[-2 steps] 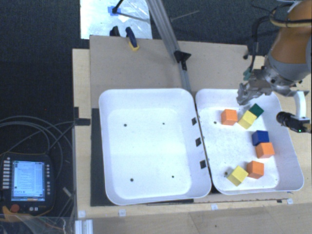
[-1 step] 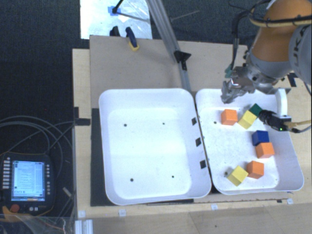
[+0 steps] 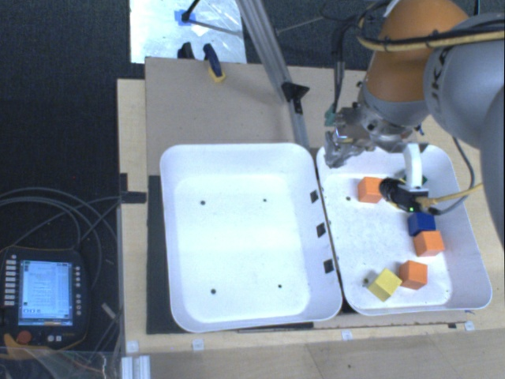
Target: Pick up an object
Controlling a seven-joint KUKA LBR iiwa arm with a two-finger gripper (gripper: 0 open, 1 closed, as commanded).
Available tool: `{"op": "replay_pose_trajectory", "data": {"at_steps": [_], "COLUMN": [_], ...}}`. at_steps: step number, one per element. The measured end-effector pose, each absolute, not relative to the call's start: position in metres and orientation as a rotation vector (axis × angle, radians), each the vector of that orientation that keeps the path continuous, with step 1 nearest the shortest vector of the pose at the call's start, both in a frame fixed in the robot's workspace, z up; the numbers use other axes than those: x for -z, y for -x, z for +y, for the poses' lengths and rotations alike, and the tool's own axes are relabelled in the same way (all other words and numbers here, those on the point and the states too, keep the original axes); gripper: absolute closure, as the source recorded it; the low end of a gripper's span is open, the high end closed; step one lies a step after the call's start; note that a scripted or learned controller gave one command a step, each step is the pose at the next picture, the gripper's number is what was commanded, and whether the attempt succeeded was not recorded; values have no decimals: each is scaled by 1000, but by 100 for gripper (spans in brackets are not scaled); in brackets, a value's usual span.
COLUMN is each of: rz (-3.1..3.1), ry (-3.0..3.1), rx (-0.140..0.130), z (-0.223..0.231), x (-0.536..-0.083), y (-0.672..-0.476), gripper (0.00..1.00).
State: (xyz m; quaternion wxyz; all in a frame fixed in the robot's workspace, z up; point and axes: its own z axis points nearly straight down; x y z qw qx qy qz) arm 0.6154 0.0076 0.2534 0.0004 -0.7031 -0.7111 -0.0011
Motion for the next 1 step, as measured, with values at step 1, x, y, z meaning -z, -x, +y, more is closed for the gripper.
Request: {"op": "replay_pose_trajectory", "data": {"at_steps": [1], "rz": [-2234], "ry": [2209], "rx": [5], "z": [56], "x": [-260], "y": [-615], "gripper": [100]}}
